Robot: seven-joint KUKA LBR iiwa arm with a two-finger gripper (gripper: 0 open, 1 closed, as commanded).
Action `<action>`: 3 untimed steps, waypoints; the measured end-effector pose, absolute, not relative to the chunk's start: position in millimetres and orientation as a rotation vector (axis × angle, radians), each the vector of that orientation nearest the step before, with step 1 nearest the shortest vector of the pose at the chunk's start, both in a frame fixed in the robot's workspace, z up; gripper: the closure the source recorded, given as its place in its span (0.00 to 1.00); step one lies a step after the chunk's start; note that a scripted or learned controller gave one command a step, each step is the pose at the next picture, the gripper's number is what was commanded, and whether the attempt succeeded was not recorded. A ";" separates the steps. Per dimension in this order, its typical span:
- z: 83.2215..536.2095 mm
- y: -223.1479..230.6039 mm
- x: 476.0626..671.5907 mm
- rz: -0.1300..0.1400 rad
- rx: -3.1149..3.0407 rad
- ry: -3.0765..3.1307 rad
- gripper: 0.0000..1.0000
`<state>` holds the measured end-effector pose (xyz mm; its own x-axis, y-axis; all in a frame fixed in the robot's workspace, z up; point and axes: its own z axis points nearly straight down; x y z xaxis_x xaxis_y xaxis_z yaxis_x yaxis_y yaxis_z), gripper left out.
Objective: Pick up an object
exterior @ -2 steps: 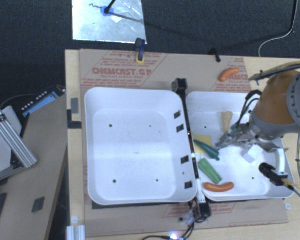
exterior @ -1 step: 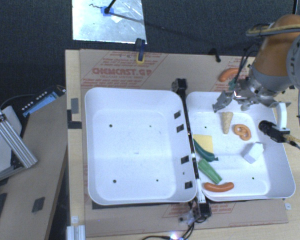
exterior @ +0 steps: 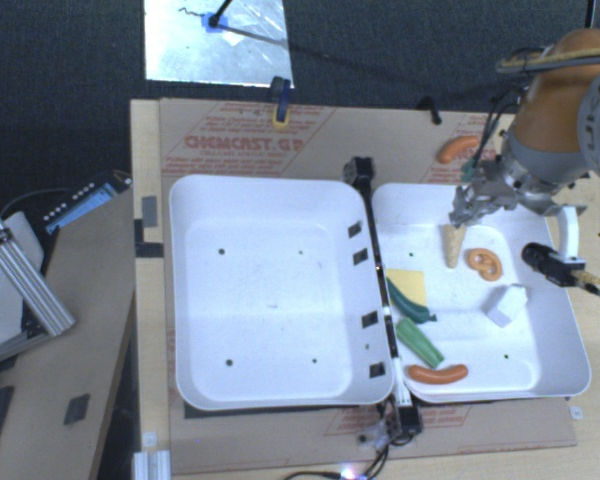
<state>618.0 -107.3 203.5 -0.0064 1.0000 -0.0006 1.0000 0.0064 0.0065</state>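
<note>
We see the gripper poised low over the right bin, directly above the cone, which we judge to be its target; whether it is released or clenched we cannot tell. The cone is a small tan piece, wide end up toward the gripper, tapering downward, lying near the bin's upper middle. Just beside it sits a pretzel, so the approach likely comes from above to avoid nudging neighbours. The left bin lies alongside.
</note>
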 end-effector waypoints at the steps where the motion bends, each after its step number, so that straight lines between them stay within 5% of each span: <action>1: 322.0 -46.2 672.2 0.021 2.200 2.225 1.00; 2: 371.3 2.0 669.4 0.012 2.208 2.229 1.00; 3: 397.9 54.4 624.6 0.009 2.209 2.233 1.00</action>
